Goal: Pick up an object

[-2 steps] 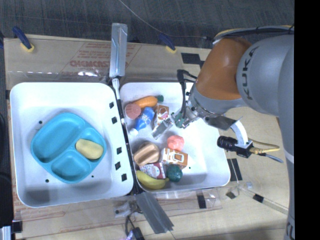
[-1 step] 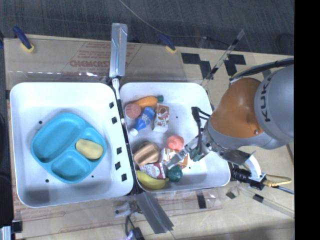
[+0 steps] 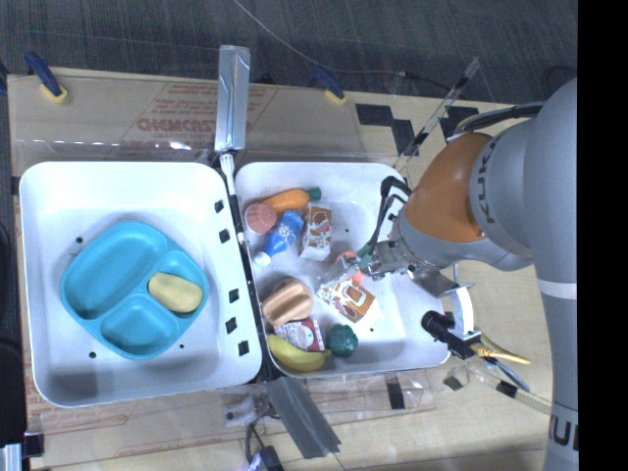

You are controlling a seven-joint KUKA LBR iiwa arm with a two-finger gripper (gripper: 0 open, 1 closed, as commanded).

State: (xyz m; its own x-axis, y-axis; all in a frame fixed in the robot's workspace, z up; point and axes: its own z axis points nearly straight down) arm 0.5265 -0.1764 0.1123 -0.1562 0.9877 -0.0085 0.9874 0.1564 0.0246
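Resting on the tabletop were two white bins: the left held one blue tray with one yellow item; the right, one carrot, one banana, several packets. The jaws hovered just beside the snack packet, which lay diagonally; their opening could not be told.

The left bin holds a tray with a potato in its right compartment. The right bin holds a carrot, banana, and packets under the gripper.
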